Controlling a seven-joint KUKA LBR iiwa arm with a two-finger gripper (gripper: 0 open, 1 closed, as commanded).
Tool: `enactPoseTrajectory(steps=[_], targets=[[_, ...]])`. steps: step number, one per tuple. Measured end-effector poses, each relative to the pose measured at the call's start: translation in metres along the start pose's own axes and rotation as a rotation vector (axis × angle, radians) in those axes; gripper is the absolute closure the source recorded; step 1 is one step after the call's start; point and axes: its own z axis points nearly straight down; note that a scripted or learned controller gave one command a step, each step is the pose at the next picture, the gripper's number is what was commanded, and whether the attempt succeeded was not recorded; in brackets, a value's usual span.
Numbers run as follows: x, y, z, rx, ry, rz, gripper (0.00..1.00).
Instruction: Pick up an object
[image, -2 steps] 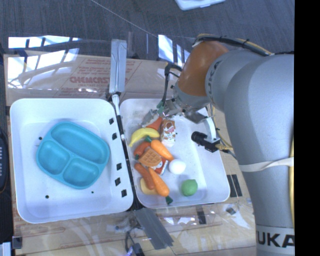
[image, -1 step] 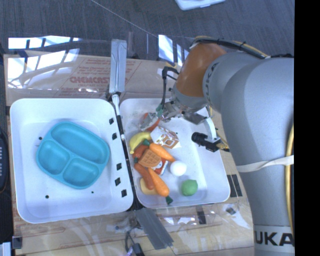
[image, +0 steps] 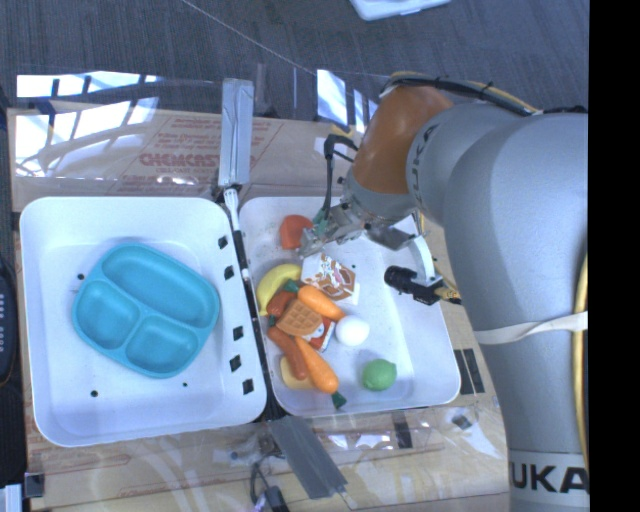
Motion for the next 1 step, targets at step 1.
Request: enactPoseTrajectory(steps=[1], targets=[[-0.0002, -0.0002, 0.0001, 0.000, 0.000, 0.000, 0.00]])
